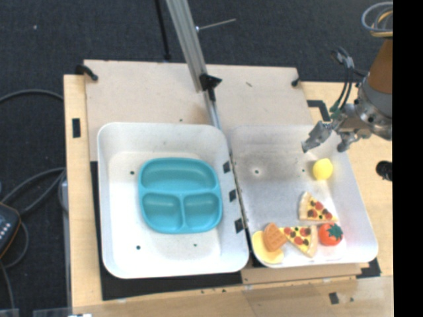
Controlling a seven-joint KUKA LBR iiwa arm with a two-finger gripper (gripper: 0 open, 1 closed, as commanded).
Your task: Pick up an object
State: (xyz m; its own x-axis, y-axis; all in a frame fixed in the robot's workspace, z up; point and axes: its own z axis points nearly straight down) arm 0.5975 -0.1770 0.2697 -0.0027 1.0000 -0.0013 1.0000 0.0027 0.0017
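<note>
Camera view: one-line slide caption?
Pincer hovers above lemon in right bin; teal tray in left bin.

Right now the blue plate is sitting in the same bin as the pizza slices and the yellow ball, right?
Not quite. The camera view shows the blue plate alone in the left bin. The pizza slices and the yellow ball lie in the right bin, next door.
</note>
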